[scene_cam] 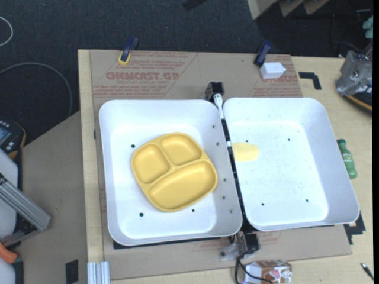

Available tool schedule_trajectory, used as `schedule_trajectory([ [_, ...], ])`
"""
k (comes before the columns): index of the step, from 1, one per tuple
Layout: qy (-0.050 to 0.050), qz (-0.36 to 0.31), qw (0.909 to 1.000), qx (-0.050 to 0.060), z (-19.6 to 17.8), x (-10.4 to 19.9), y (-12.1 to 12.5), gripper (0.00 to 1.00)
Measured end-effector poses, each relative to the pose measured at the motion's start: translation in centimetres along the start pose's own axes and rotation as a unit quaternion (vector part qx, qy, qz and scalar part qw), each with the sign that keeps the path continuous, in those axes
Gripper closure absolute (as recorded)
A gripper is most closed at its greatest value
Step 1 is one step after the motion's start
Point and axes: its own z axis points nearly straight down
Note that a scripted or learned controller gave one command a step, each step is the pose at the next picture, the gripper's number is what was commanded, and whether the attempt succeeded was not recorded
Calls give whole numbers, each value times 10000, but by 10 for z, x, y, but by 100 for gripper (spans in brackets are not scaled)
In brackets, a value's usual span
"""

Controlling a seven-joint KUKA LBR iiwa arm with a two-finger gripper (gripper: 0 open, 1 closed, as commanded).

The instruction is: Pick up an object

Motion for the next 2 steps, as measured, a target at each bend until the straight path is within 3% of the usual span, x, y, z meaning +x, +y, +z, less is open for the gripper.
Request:
schedule_trajectory([
  [1, 6, -48, 10000, 51, 55, 96, 8, 100],
  [2, -5, -11, 10000, 67, 146, 118, -2, 100],
])
